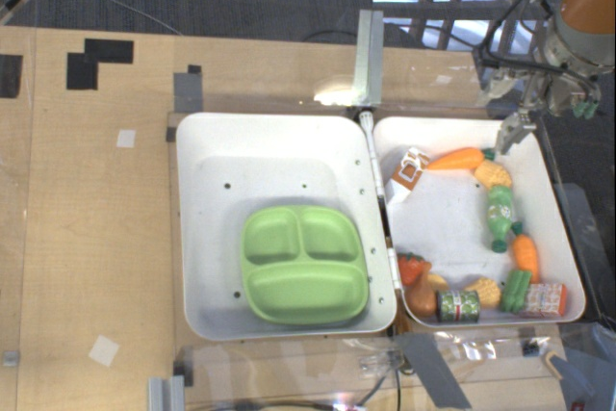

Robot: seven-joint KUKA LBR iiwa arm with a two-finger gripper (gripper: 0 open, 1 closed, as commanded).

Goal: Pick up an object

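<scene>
Orange carrot lies at the far end of the right bin, long axis running across the bin, tip toward the divider. Hand hangs at the bin's far right corner, just beside the corn; whether it is open or closed cannot be told (fingers too small to resolve). Nothing is seen gripped. Carrot lies to the hand's left and slightly nearer the camera. Judgement: a short sideways shift precedes any descent.

Camera view: fixed overhead, slanted down, moderately near
Coverage: left bin centre frame, right bin at right
</scene>
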